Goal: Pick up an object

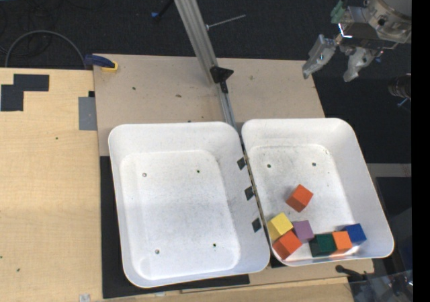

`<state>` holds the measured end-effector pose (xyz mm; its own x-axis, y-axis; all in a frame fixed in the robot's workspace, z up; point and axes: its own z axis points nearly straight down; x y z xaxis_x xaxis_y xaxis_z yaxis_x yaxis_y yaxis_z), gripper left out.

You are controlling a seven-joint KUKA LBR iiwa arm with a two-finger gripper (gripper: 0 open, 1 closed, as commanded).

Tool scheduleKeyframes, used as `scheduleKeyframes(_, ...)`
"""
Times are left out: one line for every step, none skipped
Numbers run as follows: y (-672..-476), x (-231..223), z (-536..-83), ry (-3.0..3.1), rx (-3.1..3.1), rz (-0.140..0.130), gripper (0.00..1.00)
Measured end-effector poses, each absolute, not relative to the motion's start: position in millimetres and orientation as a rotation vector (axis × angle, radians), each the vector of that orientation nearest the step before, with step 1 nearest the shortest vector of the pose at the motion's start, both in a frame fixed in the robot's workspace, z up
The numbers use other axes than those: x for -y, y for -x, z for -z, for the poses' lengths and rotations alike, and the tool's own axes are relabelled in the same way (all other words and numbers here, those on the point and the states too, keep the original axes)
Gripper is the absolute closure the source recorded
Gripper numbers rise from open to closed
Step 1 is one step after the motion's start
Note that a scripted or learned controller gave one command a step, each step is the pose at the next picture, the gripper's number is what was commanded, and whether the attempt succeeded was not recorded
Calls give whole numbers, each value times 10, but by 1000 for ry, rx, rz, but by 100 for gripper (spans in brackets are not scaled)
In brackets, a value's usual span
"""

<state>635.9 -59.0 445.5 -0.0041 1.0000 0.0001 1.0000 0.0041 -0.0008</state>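
Several small coloured cubes lie in the right bin. An orange-red cube sits alone near the bin's middle. Along the front edge cluster a yellow cube, a purple cube, a second orange-red cube, a dark green cube, an orange cube and a blue cube. My gripper hangs high at the upper right, well above and behind the right bin. Its fingers are spread open with nothing between them.
The left bin stands beside the right one, their walls joined by black clips. A slanted aluminium post rises behind the bins. A wooden table surface lies at the left.
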Motion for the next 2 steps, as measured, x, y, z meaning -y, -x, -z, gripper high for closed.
scheduleKeyframes(-6338,600,-4463,2216,2225,-3,0)
scheduleKeyframes(-5638,31,-3957,2209,2221,-8,0)
